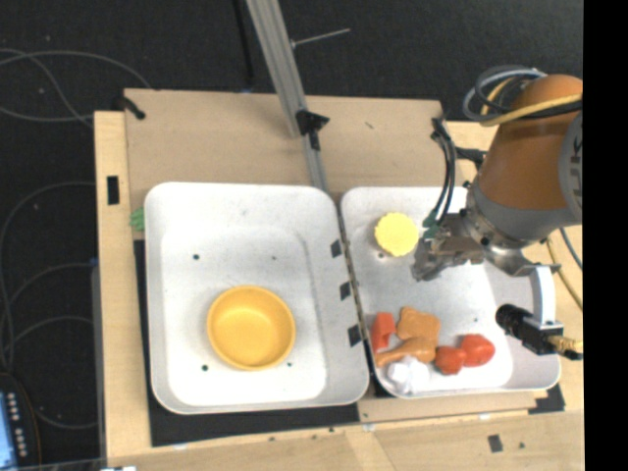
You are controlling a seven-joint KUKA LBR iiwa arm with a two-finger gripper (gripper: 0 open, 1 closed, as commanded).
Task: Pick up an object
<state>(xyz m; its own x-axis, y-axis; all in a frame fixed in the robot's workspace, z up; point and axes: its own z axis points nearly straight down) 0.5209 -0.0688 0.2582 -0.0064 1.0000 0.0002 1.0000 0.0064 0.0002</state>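
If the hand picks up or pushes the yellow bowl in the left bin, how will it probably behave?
The yellow bowl looks like a thin, rigid plastic shell, so it is probably light and stiff. It sits upright on a wide base in the left bin, so a push would likely slide it, not tip it. Its smooth, rounded rim may slip from a two-finger pinch.

We're looking past the pincer [432, 263] now: tan bench board [226, 135] under it & spreading out to its left, dark floor [59, 27] beyond the board's edges. Thin cables [39, 77] loop over that floor, far left of the pincer. Grey metal post [280, 57] slants in from up top, ending near its left. Bottom-left corner, well away, we've got a blue-lit device [12, 430]. Light's even, soft.
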